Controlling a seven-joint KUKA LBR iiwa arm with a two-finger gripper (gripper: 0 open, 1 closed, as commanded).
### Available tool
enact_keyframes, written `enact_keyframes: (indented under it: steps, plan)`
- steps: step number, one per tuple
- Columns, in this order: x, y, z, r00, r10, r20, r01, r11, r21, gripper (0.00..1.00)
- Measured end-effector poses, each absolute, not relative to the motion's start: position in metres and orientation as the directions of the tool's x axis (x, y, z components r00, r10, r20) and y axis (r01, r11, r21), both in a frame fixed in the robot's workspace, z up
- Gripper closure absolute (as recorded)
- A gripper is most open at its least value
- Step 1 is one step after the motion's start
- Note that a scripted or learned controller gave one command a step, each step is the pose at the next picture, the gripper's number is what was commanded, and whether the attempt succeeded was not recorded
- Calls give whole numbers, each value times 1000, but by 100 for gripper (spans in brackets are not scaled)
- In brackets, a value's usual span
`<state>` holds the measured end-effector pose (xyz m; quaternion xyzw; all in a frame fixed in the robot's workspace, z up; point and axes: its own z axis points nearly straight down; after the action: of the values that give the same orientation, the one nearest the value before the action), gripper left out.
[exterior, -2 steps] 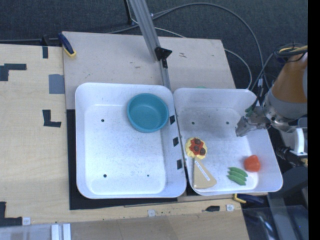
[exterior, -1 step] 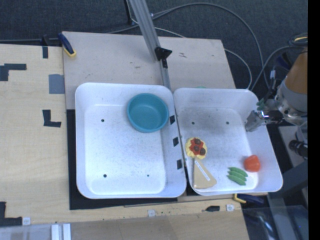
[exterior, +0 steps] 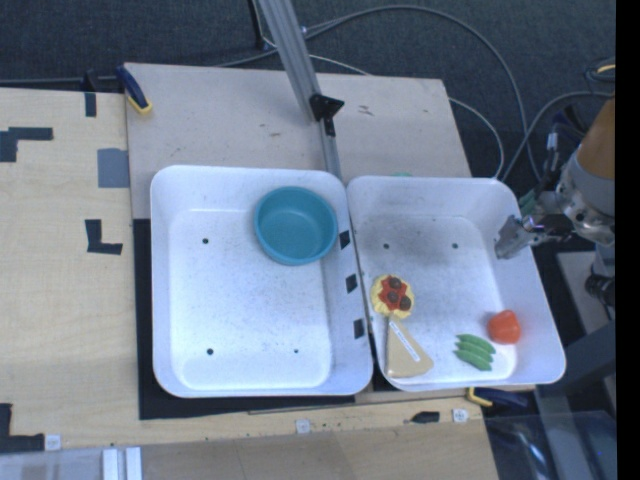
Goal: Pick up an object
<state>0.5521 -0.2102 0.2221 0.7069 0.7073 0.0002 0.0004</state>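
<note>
In the right bin (exterior: 440, 193) lie a pizza slice toy (exterior: 398, 323) with red toppings near the left wall, a green pea pod (exterior: 475, 351) near the front, and a small red tomato-like piece (exterior: 505, 326) at the front right. A blue bowl (exterior: 295, 225) sits at the back of the left bin (exterior: 200, 278). My gripper (exterior: 512, 236) hangs over the right bin's right rim, apart from all the objects, with nothing visibly in it.
A metal pole (exterior: 300, 58) slants down from the top to the gap between the bins. Cables (exterior: 480, 58) loop over the bench behind the right bin. A blue and yellow clamp (exterior: 133, 88) sits at the bench's back left corner.
</note>
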Motion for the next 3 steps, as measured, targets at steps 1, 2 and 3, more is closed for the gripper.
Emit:
enact_keyframes:
  steps: [1,2,3]
  plan:
    - [569,-157,233,-5,1000,1,1000,5,1,100]
    - [584,-104,222,-5,1000,1,1000,5,-1,100]
    - [598,-57,213,-3,1000,1,1000,3,-1,100]
